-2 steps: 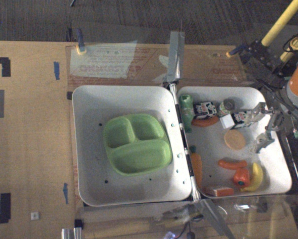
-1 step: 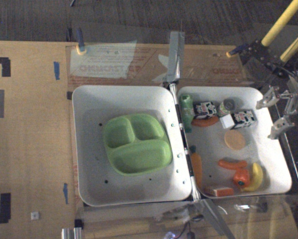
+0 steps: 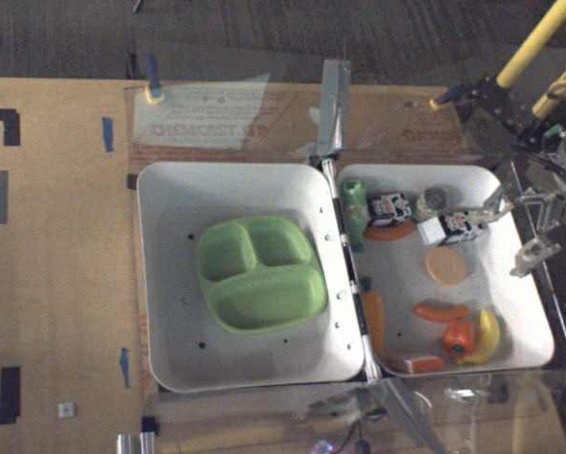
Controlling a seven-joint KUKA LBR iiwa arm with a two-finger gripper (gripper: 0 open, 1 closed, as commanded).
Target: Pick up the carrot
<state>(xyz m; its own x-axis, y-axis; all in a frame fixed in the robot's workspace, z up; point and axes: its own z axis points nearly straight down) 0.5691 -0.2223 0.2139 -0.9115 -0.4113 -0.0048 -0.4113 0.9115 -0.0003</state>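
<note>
Brown bench, two white bins. Gripper [image 3: 534, 230] at right bin's [image 3: 524, 348] right rim; whether open, cannot tell. Long orange carrot [image 3: 373, 322] lies far left and nearer camera from jaws, against left wall, lengthwise along it.

A claw [image 3: 518, 223] of pale silver-grey metal is observed, built of thin, angular linkage bars with light showing between them. Slender finger members are noted. Dark cabling and black fittings are seen around its upper part
</note>
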